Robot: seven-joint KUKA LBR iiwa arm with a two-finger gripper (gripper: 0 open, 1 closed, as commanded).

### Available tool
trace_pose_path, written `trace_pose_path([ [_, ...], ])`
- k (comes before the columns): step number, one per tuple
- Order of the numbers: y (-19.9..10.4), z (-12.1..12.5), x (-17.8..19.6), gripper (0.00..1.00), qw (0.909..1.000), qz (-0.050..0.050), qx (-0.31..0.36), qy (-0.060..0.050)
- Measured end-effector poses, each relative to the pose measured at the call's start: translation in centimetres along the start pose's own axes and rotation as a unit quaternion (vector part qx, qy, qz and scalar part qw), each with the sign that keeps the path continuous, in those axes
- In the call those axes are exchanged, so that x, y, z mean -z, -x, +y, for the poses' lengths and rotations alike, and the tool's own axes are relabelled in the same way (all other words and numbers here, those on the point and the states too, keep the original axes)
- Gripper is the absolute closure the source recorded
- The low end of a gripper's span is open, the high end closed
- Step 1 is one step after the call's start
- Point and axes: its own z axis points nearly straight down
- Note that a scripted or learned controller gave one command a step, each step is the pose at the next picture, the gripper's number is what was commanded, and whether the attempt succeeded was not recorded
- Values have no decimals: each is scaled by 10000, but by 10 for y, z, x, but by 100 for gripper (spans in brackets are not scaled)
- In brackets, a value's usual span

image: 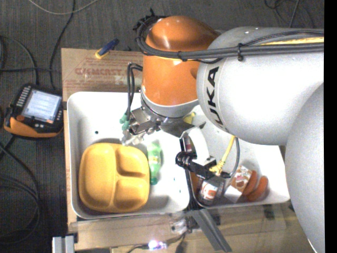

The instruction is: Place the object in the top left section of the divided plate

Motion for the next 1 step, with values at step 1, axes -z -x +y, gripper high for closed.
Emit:
trace_pose_path([
  [1, 1, 0, 0, 0, 10000, -7, -7, 1],
])
